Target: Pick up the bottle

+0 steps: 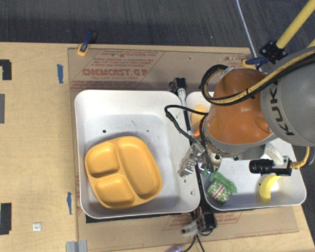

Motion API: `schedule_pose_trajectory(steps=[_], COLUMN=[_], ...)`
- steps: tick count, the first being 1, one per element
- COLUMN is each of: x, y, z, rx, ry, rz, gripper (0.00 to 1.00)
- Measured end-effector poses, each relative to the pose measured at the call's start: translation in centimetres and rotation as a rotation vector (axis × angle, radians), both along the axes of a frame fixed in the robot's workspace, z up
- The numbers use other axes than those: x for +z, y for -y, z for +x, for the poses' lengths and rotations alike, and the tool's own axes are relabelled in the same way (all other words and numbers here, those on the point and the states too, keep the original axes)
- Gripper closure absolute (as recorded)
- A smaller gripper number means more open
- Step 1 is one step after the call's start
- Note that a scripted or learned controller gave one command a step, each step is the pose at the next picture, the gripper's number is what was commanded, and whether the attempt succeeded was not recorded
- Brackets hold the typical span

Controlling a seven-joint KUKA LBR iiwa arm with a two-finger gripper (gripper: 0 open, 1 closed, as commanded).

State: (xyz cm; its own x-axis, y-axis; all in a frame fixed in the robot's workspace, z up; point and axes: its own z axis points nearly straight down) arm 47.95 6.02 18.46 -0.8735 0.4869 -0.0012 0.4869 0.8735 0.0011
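Claw (192, 163) low over the wall shared by the two bins, nothing seen gripped in it; wide or narrow, cannot tell from this slant. Just beside it, in the right bin (296, 196), one crumpled green packet (220, 187). Further right, one small yellow piece (268, 188) and one white rounded piece (276, 154) half hidden under the arm (236, 112). Possibly the bottle, that white piece, but too covered to be sure. If so, likely light, stiff and smooth, prone to roll or slip; best taken across the body at its middle, not at the neck. In the left bin (89, 101), one yellow divided plate (123, 170), well apart from the claw. Two bins in all on the desk (26, 140).
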Motion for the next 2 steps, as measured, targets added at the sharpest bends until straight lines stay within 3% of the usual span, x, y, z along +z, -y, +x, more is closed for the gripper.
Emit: schedule_pose_trajectory(steps=[1, 2], x=[1.3, 0.0], y=[0.0, -2.7], z=[0.1, 0.0], rx=[0.062, 0.192], ry=[0.003, -0.001], rz=[0.0, 0.0], gripper=[1.0, 1.0])
